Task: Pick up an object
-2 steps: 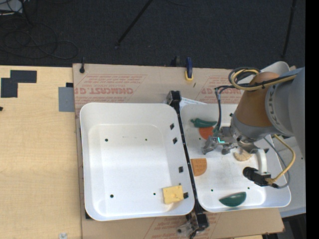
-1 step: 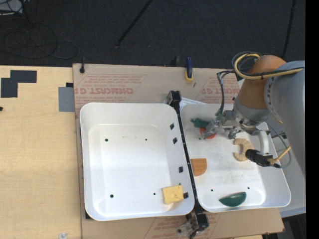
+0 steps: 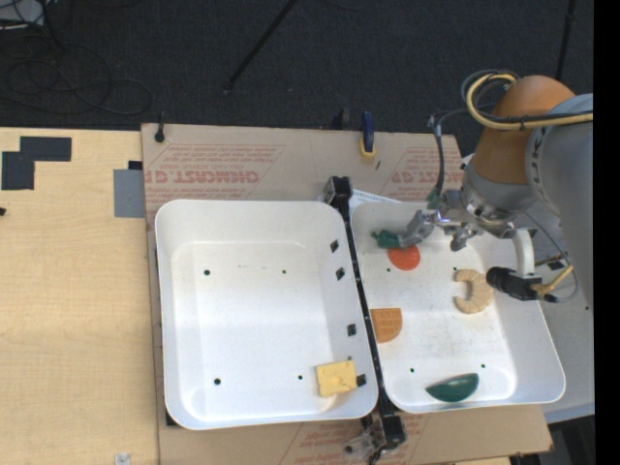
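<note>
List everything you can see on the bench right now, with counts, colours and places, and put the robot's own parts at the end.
white bins: 2, white, side by side on the bench
yellow block: 1, yellow, left bin, near its front right corner
red-orange round piece: 1, red-orange, right bin, back part, just below the gripper
small green piece: 1, dark green, right bin, left of the gripper
orange piece: 1, orange, right bin, against the divider
tan curved piece: 1, tan, right bin, right of centre
dark green bowl-shaped piece: 1, dark green, right bin, front edge
blue clamp: 1, blue and yellow, back edge of the board
arm: 1, grey with orange band, at right
gripper: 1, metal, over the right bin's back part
</note>
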### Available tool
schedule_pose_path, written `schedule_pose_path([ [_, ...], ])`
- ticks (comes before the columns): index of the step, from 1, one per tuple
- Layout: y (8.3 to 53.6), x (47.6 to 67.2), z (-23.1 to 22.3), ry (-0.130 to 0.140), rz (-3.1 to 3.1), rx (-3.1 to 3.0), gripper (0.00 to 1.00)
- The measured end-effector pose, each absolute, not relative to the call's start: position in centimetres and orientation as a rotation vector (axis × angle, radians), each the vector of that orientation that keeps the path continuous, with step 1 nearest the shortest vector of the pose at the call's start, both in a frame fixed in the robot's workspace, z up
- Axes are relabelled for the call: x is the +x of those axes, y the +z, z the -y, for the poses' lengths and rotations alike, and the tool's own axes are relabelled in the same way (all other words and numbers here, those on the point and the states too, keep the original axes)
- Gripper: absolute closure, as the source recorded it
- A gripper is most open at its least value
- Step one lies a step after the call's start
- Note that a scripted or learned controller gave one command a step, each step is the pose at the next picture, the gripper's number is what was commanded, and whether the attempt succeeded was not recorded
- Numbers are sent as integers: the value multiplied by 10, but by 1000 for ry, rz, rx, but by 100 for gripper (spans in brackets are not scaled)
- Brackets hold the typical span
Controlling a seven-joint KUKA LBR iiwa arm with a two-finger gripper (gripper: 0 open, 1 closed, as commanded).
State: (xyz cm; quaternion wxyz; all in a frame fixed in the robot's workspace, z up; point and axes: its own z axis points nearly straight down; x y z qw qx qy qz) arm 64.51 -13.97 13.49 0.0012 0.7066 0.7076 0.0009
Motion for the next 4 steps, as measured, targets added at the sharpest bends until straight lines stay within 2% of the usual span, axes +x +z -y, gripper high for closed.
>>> schedule_pose_path([
  [2,144,637,135,-3,-2224,2223,0],
  [3,143,623,141,-5,-2223,2224,0],
  [4,114,587,155,-7,-2225,2227,0],
])
